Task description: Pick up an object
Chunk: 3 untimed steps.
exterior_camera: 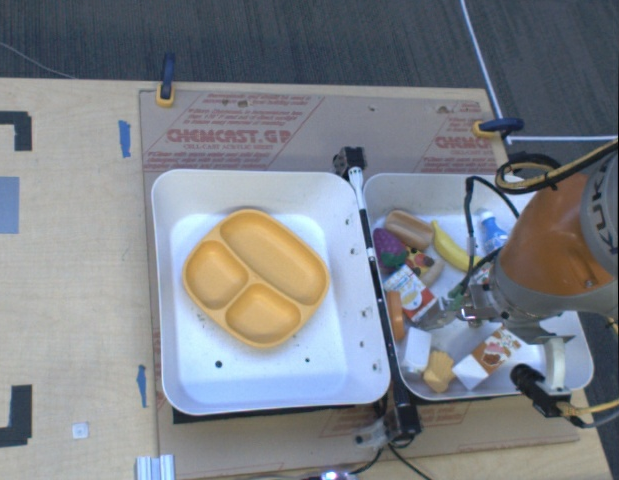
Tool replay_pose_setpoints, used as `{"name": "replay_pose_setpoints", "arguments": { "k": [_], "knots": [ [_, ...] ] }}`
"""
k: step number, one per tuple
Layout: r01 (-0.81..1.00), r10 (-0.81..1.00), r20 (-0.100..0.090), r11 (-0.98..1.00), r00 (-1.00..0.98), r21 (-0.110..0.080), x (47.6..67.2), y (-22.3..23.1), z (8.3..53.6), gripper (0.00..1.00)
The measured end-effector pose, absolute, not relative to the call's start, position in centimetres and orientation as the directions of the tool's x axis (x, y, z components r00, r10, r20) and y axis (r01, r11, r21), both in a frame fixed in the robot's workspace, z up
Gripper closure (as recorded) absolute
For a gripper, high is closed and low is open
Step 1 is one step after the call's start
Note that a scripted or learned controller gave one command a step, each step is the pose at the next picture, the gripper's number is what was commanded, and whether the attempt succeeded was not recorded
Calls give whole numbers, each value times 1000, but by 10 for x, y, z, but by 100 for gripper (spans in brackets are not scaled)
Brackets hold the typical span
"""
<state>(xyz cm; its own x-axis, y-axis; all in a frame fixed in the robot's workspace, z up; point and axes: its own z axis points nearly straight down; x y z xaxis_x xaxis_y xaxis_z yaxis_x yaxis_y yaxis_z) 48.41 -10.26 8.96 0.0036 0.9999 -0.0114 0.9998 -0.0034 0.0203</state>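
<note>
- Objects, toy foods, lie heaped in the right bin, beside the yellow tray's bin.
- Pincer hangs low over that heap; its state can't be told.

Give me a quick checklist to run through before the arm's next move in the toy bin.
1. Pincer over the right bin: ok.
2. Something seen between its fingers: cannot tell.
3. Toys within reach, such as the banana and hot dog: ok.
4. Toys spaced apart for a clean grab: not ok, they are crowded.
5. Yellow divided plate lying flat in the left bin: ok.
</note>
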Motion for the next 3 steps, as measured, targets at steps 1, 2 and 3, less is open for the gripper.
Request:
{"name": "replay_pose_setpoints", "arguments": {
  "k": [1, 2, 3],
  "knots": [
    [1000, 1000, -18, -6, 7, 28, 486, -105, 101, 100],
    [1000, 1000, 1, 1, -1, 2, 480, -38, 185, 100],
    [1000, 1000, -2, -1, 1, 2, 479, -91, 185, 100]
  ]
}}
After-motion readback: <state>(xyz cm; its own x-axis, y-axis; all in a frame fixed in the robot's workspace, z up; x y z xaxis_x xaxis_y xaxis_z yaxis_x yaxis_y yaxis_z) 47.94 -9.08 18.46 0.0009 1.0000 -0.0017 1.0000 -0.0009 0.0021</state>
